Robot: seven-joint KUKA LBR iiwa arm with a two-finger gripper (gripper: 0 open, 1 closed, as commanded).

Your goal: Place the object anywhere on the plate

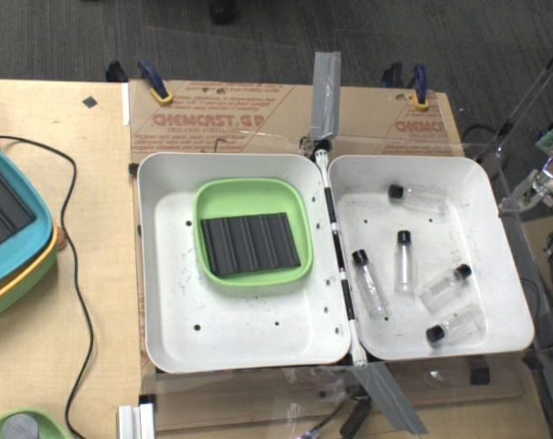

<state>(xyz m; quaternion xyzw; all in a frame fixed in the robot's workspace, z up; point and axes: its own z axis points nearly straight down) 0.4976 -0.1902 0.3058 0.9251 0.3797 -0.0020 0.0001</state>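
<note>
A green square plate [254,191] sits in the left white bin [175,318], toward its upper middle. A dark ridged mat [250,243] lies flat inside the plate. Several clear vials with black caps lie loose in the right white bin [505,245]: one near the top [418,196], one upright in the picture at the middle [403,263], one slanted by the left wall [368,283], and two at the lower right [445,287] [456,323]. None of the vials touches the plate.
A stack of teal and yellow-green dishes [15,245] stands at the far left of the wooden bench, with a black cable [75,273] curving past it. Cardboard [221,117] clamped behind the bins carries a grey tape strip [325,94].
</note>
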